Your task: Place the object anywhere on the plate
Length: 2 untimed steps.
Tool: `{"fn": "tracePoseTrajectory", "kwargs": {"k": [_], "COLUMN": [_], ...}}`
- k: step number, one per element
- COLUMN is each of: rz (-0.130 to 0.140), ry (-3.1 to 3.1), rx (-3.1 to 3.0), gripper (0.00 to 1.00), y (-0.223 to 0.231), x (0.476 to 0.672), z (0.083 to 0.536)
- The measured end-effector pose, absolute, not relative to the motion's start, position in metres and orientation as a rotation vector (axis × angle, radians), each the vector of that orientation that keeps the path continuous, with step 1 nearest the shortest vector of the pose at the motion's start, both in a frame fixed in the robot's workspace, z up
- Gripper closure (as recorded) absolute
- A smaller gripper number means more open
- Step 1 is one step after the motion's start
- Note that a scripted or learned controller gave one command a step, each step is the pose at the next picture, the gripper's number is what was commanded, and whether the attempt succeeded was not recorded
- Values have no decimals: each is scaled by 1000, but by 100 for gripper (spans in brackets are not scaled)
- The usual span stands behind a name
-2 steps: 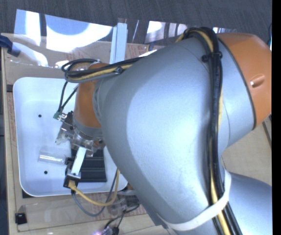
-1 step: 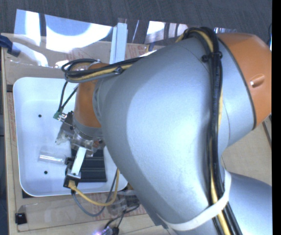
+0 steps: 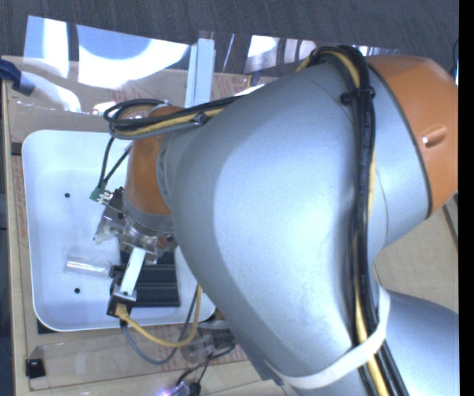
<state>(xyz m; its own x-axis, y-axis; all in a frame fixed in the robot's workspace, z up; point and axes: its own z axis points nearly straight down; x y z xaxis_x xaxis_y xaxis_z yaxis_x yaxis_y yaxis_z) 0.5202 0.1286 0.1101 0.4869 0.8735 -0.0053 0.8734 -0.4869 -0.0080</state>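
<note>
Camera view. Looking down at a slant on the white bin (image 3: 29, 221), with its left wall, far wall and near wall all in plain sight, rounded at the corners. Closed off on the right by the grey arm (image 3: 303, 221), which covers that side of the bin and most of the frame. Plenty of bare white floor toward the left wall and the far-left corner; a narrower strip toward the near wall. On that floor, a dark speck (image 3: 67, 195) up toward the far side and a second speck (image 3: 78, 289) closer to the near wall.

Low over the floor, right of the visible middle: the gripper (image 3: 106, 225), under an orange band (image 3: 142, 180) at the wrist, aimed down and leftward in the view. Cannot tell the state of the claw, spread or pressed together; only blurred metal there.

Just below and left of the gripper, on the bin floor: a small clear object (image 3: 84, 264), pale and faint against the white. Lying flat, long axis roughly left to right across the view, right end toward the gripper, left end toward the left wall. Well apart from every wall, with open floor to its left and in front. Cannot tell one end from the other, nor whether touching the gripper or just beside it.

Around the bin: the wooden bench (image 3: 72, 345), a blue clamp (image 3: 7, 73) at the far-left corner, and looped cables (image 3: 150, 114) above the far wall.
</note>
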Motion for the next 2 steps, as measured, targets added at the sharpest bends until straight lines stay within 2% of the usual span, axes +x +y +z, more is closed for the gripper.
{"fn": "tracePoseTrajectory", "kwargs": {"k": [1,2], "rz": [14,4], "ry": [-1589,-1644], "rx": [-2705,-2673], "gripper": [0,0], "y": [129,117], "x": [520,489], "z": [110,236]}}
